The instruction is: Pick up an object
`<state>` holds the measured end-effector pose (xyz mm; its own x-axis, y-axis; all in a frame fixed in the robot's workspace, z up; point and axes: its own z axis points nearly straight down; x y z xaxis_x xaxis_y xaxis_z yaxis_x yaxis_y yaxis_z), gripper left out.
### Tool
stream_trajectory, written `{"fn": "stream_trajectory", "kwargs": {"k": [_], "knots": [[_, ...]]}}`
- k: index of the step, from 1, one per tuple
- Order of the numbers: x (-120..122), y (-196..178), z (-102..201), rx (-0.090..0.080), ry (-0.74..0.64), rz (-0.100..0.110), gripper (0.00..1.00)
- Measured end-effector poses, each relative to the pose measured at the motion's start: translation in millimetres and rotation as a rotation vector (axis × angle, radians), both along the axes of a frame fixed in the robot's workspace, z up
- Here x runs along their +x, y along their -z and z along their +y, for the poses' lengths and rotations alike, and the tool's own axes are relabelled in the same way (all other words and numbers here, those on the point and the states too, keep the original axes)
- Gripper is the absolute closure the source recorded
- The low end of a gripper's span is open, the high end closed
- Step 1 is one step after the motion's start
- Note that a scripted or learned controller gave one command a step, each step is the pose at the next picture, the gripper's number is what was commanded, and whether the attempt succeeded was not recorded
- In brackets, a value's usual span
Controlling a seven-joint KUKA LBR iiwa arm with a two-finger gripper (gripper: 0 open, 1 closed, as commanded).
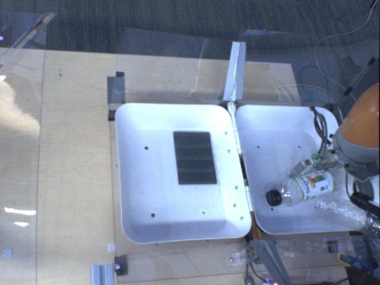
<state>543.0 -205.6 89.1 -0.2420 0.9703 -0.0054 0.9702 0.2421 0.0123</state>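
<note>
Over the right bin (pixel 261 123) we had our gripper (pixel 317 159) just above the clear bottle (pixel 300 190), which lay on its side there, its long axis running left-right with the black cap (pixel 273 198) pointing left; we couldn't tell our hand's state.

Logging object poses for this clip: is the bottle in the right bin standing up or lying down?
Lying down. The clear plastic bottle rests on its side on the right bin floor, black cap pointing toward the left bin.
</note>
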Motion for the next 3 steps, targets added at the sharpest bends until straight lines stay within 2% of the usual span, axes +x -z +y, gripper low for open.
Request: {"fn": "stream_trajectory", "kwargs": {"k": [2, 3], "knots": [[-36.6, -0.9, 0.8, -0.002, -0.061, -0.007, 0.00], [-32.3, -12.8, 1.7, -0.003, -0.062, -0.017, 1.00]]}}
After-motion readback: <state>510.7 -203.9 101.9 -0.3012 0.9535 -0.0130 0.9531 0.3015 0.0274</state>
